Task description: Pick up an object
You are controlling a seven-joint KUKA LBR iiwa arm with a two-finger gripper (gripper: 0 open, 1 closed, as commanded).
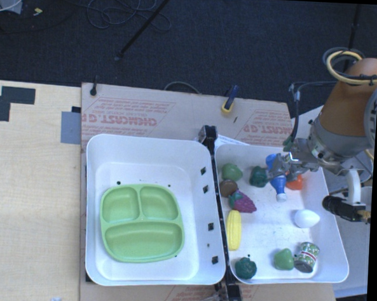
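At the frame's right, the gripper (281, 178) hangs over the right bin (335, 251), its blue fingers (279, 185) pointing down; whether they are spread I cannot tell. Just beside them lie a dark green object (258, 177) and an orange object (295, 182).

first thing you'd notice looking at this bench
The light green divided plate stands out, lying alone in the left bin. The right bin holds a scatter of small toy foods, among them a yellow corn cob and a white egg, with the gripper over its far side.
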